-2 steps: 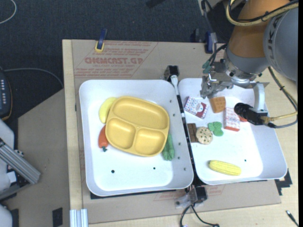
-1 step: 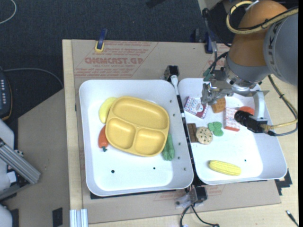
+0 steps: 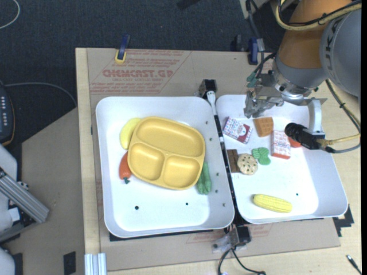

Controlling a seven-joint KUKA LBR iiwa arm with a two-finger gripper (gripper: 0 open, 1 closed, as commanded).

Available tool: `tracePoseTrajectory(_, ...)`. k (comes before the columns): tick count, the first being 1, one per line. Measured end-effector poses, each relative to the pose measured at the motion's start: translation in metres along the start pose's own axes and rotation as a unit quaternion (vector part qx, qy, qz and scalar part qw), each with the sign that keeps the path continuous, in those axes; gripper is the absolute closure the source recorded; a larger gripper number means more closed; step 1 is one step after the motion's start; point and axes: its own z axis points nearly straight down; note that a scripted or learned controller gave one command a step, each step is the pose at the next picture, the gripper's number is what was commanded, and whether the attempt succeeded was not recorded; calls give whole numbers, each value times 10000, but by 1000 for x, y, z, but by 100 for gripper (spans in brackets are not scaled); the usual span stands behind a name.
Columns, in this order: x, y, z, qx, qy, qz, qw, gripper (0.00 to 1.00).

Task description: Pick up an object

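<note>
Gripper (image 3: 256, 106) hangs over the right bin's (image 3: 321, 202) far left corner; whether it grips anything, I cannot tell. Just beside it lie a red-and-white packet (image 3: 237, 129) and orange cracker (image 3: 264, 126). Cookie (image 3: 248, 164), green piece (image 3: 261, 154) and corn (image 3: 272, 203) sit nearer. Left bin (image 3: 109, 153): yellow tray (image 3: 165, 152).

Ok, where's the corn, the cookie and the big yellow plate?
Corn (image 3: 272, 203), camera view, middle of the cob.
Cookie (image 3: 248, 164), camera view, centre of its round face.
Yellow plate (image 3: 198, 137), camera view, its upper right rim.
</note>
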Motion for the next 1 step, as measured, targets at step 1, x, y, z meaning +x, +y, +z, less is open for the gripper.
tracePoseTrajectory(1, 10, -6, 13, 38, 7, 6, 10000, 100)
